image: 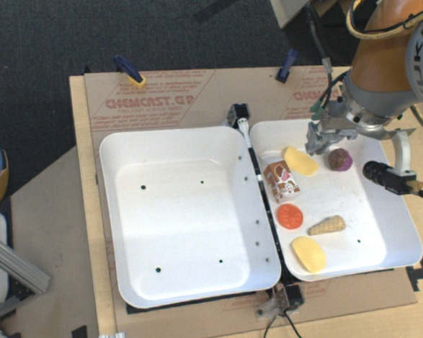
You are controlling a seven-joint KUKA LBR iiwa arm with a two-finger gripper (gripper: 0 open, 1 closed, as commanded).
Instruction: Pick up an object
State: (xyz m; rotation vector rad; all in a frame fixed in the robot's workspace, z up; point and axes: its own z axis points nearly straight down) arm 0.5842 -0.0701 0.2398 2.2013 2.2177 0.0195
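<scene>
Tool (324, 145) sits low in the right bin (390, 250), btwn the upper yellow piece (300, 160) and the purple ball (340, 160). Can't tell its state or if it's got anything. Red disc (290, 216), cone (327, 226), 2nd yellow piece (308, 254) lie nearer the front.

arm over right bin (390, 250), left bin (129, 228) beside it.
gripper (324, 142) low between yellow lump (300, 160) and purple ball (340, 160); nearer: brown packet (281, 181), red disc (290, 216), cone (326, 226), second yellow lump (308, 254).
</scene>
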